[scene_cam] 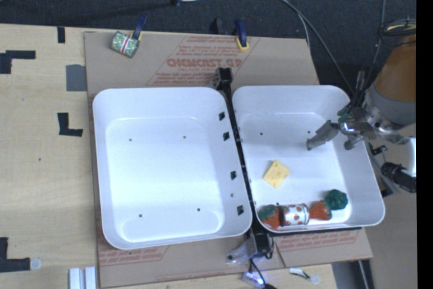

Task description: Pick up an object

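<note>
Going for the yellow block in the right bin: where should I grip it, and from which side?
Probably from straight above. The yellow block lies flat and alone on the right bin floor, turned diamond-wise, so close across two opposite flat edges. The gripper is up and right of it.

From my remote feed: arm (396, 81) has an orange band over a grey wrist section, metallic gripper (318, 140) hardware (bolts too small to resolve), thin dark cables looping above.
</note>
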